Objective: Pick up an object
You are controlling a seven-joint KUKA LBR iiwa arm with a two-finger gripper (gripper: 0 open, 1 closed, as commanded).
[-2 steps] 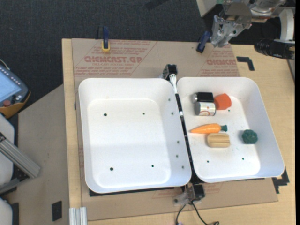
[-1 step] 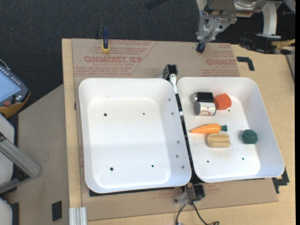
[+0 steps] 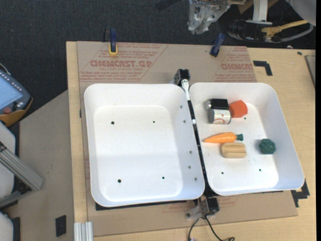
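1. Candidate objects all lie in the right bin [image 3: 286, 149], lower right of the frame. None is lifted yet.
2. Carrot [image 3: 220, 138]: lies flat near the bin's centre, long axis left to right, green end to the right. Just below it sits a tan block [image 3: 233, 150], close to it or touching; a grasp on either would likely crowd the other.
3. Can [image 3: 219, 115]: on its side in the bin's upper part, with a black piece [image 3: 218, 104] against its upper edge and an orange piece [image 3: 238, 108] at its right. This cluster looks the hardest to enter.
4. Green lump [image 3: 267, 146]: alone toward the bin's right side, well apart from the rest; judged the easiest pick.
5. Left bin [image 3: 95, 134]: holds no objects, plausibly the drop side.
6. Gripper [image 3: 200, 16]: top centre of the frame, beyond the board [image 3: 150, 59], well apart from both bins, likely parked clear of the view. Its fingers are blurred; whether spread or closed, cannot tell. Nothing visible in it.
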